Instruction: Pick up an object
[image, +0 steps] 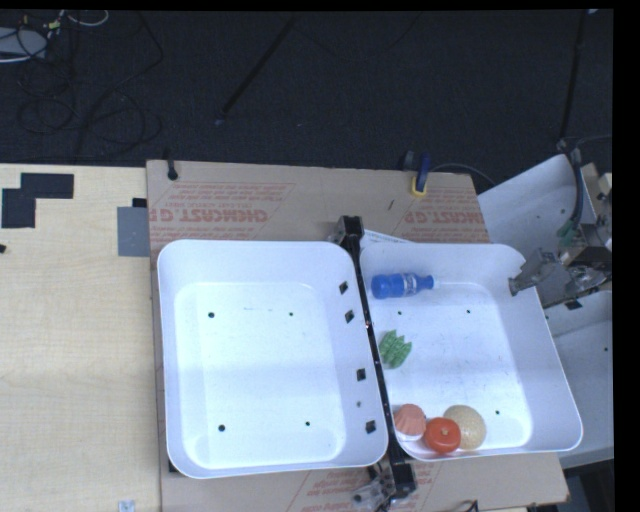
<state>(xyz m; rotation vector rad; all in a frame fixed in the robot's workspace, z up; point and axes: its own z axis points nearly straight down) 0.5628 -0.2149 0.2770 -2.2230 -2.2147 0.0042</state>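
Dark floor and cables fill the top of the frame; below, two white bins sit on cardboard. From above, the right bin (520, 400) holds a blue bottle (402, 285) at upper left, a green piece (395, 350) mid-left, and three round items at the bottom. Gripper (560, 275) hangs at the right edge, nothing visibly in it. Bottle lies to its left, long axis pointing toward it.
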